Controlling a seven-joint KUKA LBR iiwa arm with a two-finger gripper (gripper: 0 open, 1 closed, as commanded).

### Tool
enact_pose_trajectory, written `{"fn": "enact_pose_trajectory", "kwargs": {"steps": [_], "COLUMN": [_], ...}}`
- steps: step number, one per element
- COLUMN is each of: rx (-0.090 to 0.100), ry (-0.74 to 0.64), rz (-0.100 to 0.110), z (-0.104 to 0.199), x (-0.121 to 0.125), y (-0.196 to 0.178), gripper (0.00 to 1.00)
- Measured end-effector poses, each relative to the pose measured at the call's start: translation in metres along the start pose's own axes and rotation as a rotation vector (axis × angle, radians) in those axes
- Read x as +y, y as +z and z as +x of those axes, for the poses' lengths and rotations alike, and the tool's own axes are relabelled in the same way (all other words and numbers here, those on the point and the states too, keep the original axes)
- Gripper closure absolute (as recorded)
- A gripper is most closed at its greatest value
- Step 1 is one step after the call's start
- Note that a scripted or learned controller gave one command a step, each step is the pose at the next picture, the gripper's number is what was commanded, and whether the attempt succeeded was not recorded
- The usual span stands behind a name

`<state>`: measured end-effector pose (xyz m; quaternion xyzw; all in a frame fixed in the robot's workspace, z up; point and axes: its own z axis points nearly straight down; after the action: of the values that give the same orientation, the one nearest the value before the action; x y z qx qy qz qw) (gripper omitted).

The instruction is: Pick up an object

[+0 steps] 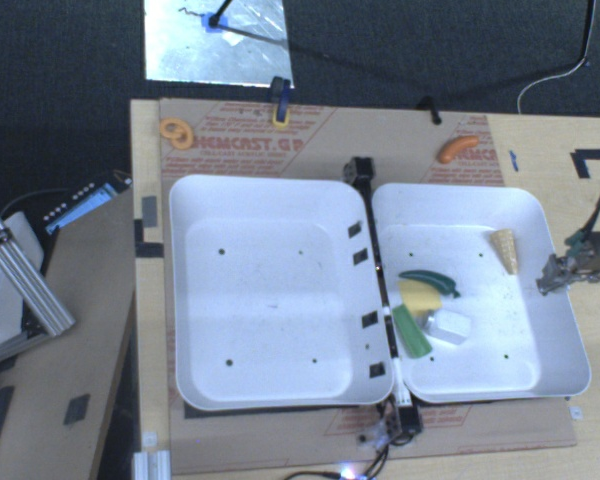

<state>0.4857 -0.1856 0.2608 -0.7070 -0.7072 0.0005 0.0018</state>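
The right bin (540, 368) holds a small cluster near its left wall: a dark green curved piece (430, 282), a yellow piece (418, 296), a bright green stick (411, 331) and a white block (448, 326). A tan cone (506, 250) lies apart at the bin's upper right. My gripper (552, 278) hangs at the right rim of that bin, just below and right of the cone, well away from the cluster. Nothing shows in its grasp.
The left bin (270, 288) sits beside the right one, with a black hinge strip (375, 278) between them. On the bench behind lie an orange pretzel shape (176, 133), an orange sausage shape (458, 148) and a yellow-blue clamp (280, 103). A shiny sheet (218, 28) lies beyond.
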Motion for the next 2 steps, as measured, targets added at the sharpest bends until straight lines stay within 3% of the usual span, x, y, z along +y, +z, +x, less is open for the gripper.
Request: {"fn": "enact_pose_trajectory", "kwargs": {"steps": [1, 2], "rx": [0.001, -0.002], "ry": [-0.007, -0.005], "rz": [-0.002, -0.006], "z": [0.0462, 0.0551], "x": [0.0016, 0.0019], "y": [0.0539, 0.0488], "gripper": [1.00, 1.00]}}
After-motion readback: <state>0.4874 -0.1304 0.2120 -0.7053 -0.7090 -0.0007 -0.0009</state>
